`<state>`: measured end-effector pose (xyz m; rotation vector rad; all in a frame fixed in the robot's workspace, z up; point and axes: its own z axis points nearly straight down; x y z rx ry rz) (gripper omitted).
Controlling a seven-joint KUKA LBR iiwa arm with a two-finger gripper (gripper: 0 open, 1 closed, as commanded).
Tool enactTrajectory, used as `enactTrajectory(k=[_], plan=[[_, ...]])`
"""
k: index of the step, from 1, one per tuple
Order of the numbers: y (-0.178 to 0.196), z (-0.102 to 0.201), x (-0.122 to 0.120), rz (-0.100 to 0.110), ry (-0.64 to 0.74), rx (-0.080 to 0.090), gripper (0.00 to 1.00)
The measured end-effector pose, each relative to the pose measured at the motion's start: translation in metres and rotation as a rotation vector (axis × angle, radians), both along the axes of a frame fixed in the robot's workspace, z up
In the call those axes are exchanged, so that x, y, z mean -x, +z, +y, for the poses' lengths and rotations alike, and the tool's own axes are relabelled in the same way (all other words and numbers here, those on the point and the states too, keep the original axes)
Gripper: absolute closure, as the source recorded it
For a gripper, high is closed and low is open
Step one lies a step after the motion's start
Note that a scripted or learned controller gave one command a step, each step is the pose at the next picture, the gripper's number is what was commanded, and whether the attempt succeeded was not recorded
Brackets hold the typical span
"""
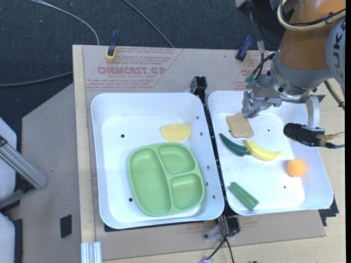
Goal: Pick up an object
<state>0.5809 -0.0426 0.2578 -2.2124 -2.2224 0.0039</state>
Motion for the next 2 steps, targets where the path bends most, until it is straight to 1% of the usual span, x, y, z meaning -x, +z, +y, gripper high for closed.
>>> enactTrajectory(k=[1,2], plan=[[0.003,0.055,0.017,-0.001,0.001,0.000,1.00],[-0.001,0.105,0.025,-0.001,0.001,0.000,1.00]])
